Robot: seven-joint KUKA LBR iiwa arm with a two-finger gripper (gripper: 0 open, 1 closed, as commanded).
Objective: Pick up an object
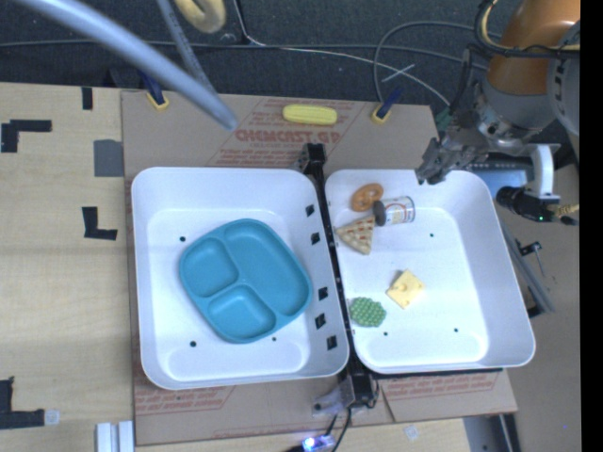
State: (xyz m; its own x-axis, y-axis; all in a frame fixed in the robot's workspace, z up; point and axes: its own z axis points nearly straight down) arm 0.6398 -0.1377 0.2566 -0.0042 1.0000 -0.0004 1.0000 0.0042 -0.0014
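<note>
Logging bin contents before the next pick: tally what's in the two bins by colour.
Blue: 1, divided tray
Orange: 1, pretzel piece
Tan: 1, wedge slice
Yellow: 1, cheese block
Green: 1, round leafy piece
Clear: 1, small jar
Total: 6

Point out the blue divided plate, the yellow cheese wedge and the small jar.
blue divided plate [243, 279], camera view, on its middle ridge.
yellow cheese wedge [405, 289], camera view, on its top face.
small jar [399, 212], camera view, on its clear side.

pincer fingers too small and dark to tell apart.
</note>
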